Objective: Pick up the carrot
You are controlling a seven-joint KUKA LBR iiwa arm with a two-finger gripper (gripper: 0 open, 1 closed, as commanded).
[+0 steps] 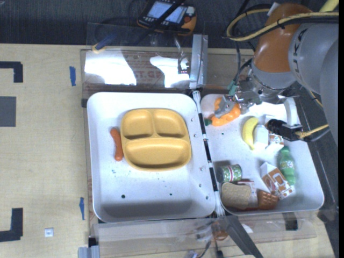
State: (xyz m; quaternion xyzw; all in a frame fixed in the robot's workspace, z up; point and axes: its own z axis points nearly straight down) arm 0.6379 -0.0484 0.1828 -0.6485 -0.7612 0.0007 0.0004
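Pale wooden tabletop (pixel 43 160), marked with black tape corners and blue tape bits, carrying 2 shallow white bins side by side. Left bin (pixel 102 198): a yellow divided tray (pixel 156 138) with 3 compartments, and just beside its left edge a small orange-red sausage (pixel 117 144) lying lengthwise. Right bin (pixel 312 195): the carrot (pixel 226 116) in the far left corner, near the wall between the bins; a banana (pixel 249 131) near it; a green bottle (pixel 287 165) and a small carton (pixel 276 180) toward the right wall; a green-labelled can (pixel 231 172), a slice of bread (pixel 237 194) and a waffle-like piece (pixel 266 199) along the near side. Tool (pixel 234 102) hung low over the carrot, right at its upper end, under the grey arm (pixel 317 47) with its orange band. Grip state: cannot tell, carrot resting on the bin floor.
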